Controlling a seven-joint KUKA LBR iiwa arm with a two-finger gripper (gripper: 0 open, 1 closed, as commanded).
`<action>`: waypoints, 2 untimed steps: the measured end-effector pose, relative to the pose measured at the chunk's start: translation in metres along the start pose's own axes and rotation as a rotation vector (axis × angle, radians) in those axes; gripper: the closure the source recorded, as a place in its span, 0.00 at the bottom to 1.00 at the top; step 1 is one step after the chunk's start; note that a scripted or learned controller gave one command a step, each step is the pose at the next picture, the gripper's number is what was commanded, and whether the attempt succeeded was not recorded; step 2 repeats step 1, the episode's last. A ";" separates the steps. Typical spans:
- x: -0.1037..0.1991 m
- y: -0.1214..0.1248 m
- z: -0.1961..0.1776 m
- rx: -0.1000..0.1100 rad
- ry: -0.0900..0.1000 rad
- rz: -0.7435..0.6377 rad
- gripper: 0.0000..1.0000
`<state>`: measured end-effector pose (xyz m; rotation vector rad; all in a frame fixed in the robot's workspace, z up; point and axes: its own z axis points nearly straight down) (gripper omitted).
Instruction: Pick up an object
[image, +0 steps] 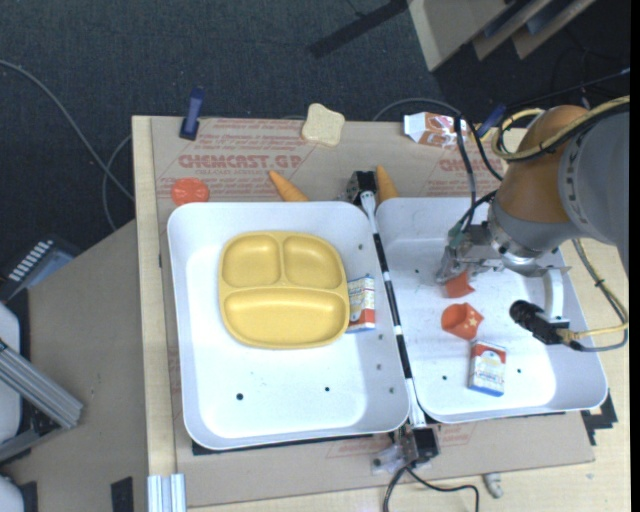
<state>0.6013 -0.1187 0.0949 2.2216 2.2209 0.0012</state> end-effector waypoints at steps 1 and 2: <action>0.078 -0.004 -0.091 -0.003 0.001 -0.003 1.00; 0.078 -0.004 -0.091 -0.003 0.001 -0.003 1.00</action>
